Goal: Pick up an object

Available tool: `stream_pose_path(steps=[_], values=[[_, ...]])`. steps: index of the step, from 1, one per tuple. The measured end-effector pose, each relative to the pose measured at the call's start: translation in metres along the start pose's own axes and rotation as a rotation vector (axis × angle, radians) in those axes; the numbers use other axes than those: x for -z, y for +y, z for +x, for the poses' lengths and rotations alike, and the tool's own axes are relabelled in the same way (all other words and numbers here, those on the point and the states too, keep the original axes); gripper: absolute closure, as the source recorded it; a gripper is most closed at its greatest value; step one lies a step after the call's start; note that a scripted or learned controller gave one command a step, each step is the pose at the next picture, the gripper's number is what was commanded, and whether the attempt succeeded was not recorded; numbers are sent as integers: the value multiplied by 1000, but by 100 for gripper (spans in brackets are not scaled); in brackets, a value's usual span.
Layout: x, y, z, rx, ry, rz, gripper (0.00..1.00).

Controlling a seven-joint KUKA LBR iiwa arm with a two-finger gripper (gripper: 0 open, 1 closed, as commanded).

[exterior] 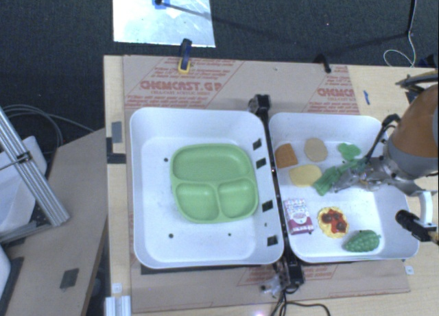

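i can't tell how my jaws stand; the green leafy piece just beside them looks light and floppy, so i'd pinch its thick middle.

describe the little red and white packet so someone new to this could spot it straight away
Start at the right bin, the one with the small food items. Along its left wall, toward the near edge, lies the packet, just left of the round yellow piece with red topping. It is the one flat, rectangular, printed item; its neighbours are rounded and plain-coloured.
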State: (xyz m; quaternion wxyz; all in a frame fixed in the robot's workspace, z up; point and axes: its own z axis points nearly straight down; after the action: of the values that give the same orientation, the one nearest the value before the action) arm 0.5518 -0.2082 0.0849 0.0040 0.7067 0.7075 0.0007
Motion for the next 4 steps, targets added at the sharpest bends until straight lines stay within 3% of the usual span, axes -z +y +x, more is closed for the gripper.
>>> stream_pose_path(steps=[1,2,3,4], values=[[1,98,3,8,0,-6,0],[0,60,26,0,5,7,0],[95,116,39,7,1,-8,0],[1,74,35,-2,6,12,0]])
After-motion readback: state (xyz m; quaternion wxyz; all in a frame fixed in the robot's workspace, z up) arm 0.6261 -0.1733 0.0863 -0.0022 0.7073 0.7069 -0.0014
